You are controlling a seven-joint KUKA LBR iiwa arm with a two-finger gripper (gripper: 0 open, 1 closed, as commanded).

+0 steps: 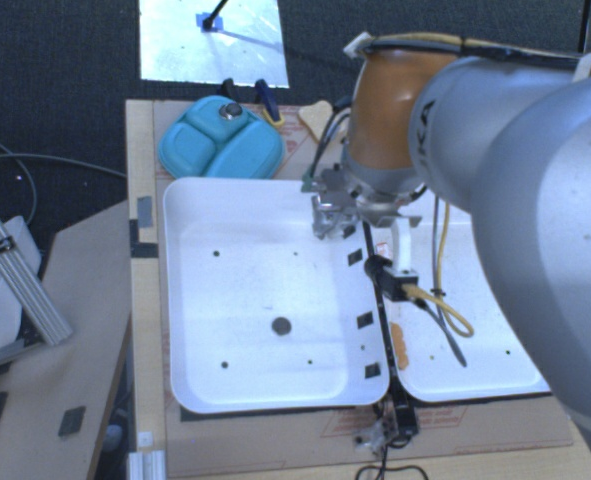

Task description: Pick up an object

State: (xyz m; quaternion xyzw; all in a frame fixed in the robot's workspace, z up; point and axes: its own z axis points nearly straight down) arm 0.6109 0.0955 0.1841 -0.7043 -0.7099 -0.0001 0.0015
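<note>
Small dark round disc (pixel 281 325) lying flat on the floor of the left white bin (pixel 200 268), nearer its front wall.

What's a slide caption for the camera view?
KUKA arm's gripper at the left bin's right wall; small dark disc lies on the bin floor.

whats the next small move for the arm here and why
Probably shift the end effector toward the near-left and lower it over the small dark round disc on the left white bin's floor. The end effector sits near that bin's far right corner, well away from the disc.
</note>
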